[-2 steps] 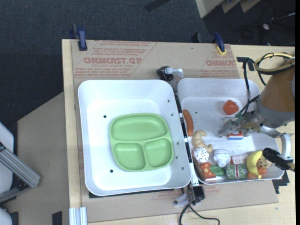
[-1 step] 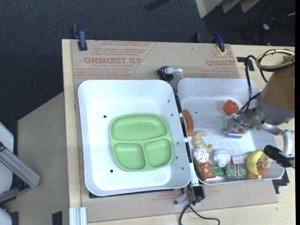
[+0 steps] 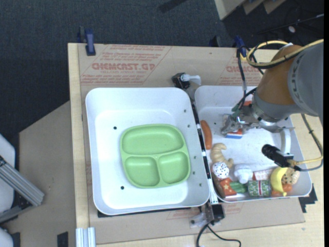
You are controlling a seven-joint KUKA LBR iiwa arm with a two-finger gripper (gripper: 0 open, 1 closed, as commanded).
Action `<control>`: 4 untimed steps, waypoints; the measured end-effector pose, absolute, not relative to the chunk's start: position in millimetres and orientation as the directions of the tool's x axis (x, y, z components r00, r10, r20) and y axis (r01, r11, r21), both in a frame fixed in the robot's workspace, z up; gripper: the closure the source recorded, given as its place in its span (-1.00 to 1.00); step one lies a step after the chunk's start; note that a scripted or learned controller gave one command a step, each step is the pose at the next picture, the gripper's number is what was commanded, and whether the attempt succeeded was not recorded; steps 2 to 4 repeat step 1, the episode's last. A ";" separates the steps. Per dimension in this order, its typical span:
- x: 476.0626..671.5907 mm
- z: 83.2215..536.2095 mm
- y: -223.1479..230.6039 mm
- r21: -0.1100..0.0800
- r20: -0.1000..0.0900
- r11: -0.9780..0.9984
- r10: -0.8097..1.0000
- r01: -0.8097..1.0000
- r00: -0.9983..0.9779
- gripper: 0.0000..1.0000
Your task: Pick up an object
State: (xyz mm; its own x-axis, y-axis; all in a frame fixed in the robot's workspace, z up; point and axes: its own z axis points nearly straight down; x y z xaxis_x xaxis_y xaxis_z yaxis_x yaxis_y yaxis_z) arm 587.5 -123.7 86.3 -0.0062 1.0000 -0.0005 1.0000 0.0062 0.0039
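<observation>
Bench sheet print, large line: you can read "CHEMCAST" followed by what looks like "G.P", in red capitals on the brown bench sheet [image 3: 123,66], well to the left of the gripper [image 3: 232,123] and beyond it.
Bench sheet print, small lines: above and below that word you see smaller red lines, too fine to read.
Bench sheet print, right patch: just beyond the gripper, on the same sheet past the right bin [image 3: 216,96], you see more red lettering, partly hidden by cables and not legible.
Objects in the right bin: nothing on them that you can read.
</observation>
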 end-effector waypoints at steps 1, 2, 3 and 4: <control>597.0 190.6 -28.5 0.009 0.001 0.009 1.000 1.000 -0.009 1.00; 597.0 190.6 -28.5 0.009 0.001 0.009 1.000 1.000 -0.009 1.00; 597.0 190.6 -28.5 0.009 0.001 0.009 1.000 1.000 -0.009 1.00; 597.0 190.6 -28.5 0.009 0.001 0.009 1.000 1.000 -0.009 1.00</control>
